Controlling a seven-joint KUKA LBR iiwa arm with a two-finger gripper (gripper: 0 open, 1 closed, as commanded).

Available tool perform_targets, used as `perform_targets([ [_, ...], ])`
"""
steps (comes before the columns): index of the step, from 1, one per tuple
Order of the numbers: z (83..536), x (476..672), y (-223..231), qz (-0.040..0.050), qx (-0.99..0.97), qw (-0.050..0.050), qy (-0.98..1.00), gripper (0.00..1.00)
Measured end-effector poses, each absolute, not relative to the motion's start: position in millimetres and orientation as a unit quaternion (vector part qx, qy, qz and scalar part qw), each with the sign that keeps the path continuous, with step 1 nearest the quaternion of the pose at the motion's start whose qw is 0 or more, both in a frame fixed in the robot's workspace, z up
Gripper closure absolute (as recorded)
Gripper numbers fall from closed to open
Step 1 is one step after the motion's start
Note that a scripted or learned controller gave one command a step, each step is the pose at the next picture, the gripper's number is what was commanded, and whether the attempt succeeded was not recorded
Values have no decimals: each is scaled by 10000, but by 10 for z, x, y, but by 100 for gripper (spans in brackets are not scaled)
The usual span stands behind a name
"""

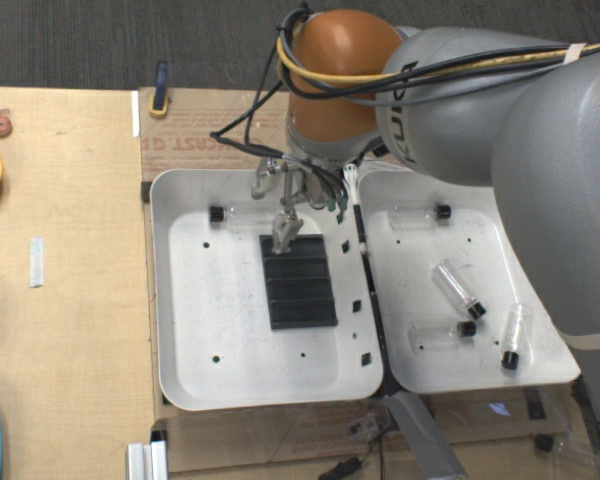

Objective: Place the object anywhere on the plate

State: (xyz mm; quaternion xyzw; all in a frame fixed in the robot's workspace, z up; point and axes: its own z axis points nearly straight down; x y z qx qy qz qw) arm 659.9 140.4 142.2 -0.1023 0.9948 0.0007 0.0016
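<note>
Getting a tube onto the dark ribbed plate [300,280] in the left bin [185,368] looks to be the job, and doing it well means releasing low over the ribs so the round thing does not roll off. From where I stand, the gripper [286,223] hangs at the plate's far end, near a clear tube [227,212]; whether it is open or grasps anything, I cannot tell. More capped tubes [456,289] lie in the right bin [540,368].
</note>
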Motion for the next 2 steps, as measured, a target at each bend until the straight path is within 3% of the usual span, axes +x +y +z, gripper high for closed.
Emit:
perform_targets([
  [1,1439,6599,1626,7,721,21,9974,0],
  [2,2298,5569,2036,0,627,4,9980,0],
])
